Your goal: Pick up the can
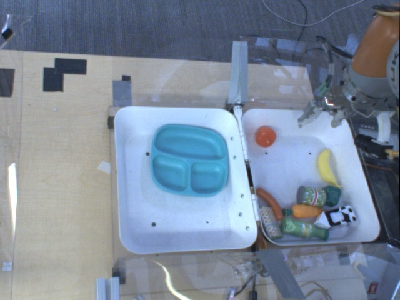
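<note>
Two white bins on bench; right bin [369, 186] holds clutter. Gripper [324, 113] over bin's far edge, fingers spread, nothing between them. Can [314, 196] well apart, toward near side, lying tipped among toys; green-labelled, small.

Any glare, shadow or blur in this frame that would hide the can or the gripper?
Camera view: even lighting; bright glare streaks on the bench at far left and below the left bin; the can reads clearly in the right bin, unshadowed; the gripper is small and slightly soft against clear plastic.
</note>
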Controlling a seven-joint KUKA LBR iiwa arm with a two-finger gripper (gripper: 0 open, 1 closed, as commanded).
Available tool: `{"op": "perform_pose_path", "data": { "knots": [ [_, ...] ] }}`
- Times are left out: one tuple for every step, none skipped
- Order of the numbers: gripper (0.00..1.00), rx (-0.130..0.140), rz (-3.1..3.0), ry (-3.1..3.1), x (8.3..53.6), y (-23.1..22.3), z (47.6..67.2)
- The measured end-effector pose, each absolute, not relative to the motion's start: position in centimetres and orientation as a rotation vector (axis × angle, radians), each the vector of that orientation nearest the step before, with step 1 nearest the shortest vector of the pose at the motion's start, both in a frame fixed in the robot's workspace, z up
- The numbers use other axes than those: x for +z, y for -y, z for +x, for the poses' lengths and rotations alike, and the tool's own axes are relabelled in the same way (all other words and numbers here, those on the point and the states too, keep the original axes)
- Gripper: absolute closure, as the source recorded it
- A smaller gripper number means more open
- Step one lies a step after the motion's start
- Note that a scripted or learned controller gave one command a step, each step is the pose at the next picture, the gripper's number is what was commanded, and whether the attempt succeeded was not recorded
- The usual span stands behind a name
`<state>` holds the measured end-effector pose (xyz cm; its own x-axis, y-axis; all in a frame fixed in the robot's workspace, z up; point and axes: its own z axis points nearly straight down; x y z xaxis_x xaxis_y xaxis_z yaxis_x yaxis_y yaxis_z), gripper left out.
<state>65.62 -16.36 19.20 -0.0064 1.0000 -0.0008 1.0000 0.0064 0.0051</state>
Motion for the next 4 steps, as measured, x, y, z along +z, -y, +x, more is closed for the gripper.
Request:
{"op": "perform_pose_path", "data": {
  "knots": [
    [0.00, 0.003, 2.197, -2.243, 10.0, 10.3, 57.8],
    [0.00, 0.012, 2.358, -2.066, 8.9, 14.8, 58.5],
    [0.00, 0.018, 2.653, -1.668, 8.9, 15.4, 52.9],
    [1.00, 0.028, 2.648, -1.669, 10.1, 15.3, 53.2]
  ]
}}
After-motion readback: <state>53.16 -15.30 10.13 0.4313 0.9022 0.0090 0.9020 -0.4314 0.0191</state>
